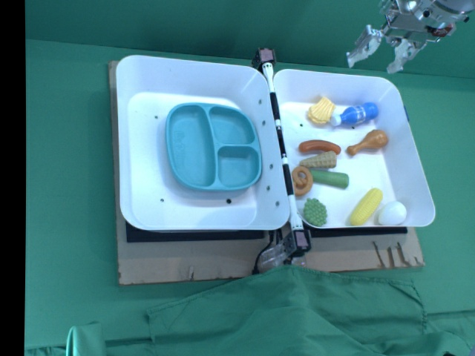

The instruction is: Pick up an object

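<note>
1. On the left we see a white bin [141,87] holding a teal divided plate [214,147], which lies flat near the bin's middle.
2. A jointed black-and-white rod [279,136] runs along the seam between the two bins.
3. In the right bin [415,176] we count the toy foods: a pretzel [301,179], a sausage [320,147], a cone [318,161] just under it, a green cucumber [329,178], a green bumpy piece [315,211], a yellow shell-like piece [321,110], a blue bottle [356,114], a drumstick [368,142], a corn cob [366,206] and a white egg [392,213] touching it.
4. At the upper right we find the gripper [383,54] hovering above the bin's far rim, its fingers spread apart with nothing between them, well apart from every toy.
</note>
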### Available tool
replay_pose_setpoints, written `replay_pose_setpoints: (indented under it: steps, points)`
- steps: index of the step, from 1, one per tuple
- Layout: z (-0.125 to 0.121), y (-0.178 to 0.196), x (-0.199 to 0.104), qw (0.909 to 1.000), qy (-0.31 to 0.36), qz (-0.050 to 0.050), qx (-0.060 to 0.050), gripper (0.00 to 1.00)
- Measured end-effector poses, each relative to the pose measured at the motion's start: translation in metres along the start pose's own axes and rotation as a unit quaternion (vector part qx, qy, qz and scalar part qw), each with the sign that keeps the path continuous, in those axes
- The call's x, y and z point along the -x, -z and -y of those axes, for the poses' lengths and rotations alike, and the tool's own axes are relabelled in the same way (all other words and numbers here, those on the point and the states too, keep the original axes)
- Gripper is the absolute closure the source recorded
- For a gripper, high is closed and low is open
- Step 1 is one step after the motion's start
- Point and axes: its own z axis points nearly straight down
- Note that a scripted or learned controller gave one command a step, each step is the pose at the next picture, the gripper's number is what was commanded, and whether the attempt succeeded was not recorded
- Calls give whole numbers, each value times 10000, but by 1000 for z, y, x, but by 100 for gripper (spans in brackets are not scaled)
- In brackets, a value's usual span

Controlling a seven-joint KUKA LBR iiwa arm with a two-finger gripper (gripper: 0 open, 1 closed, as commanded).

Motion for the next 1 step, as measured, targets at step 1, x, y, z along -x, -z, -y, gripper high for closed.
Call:
replay_pose_setpoints:
  steps: [1]
  points:
    - [0, 0, 0, 10000, 0, 0, 0, 0]
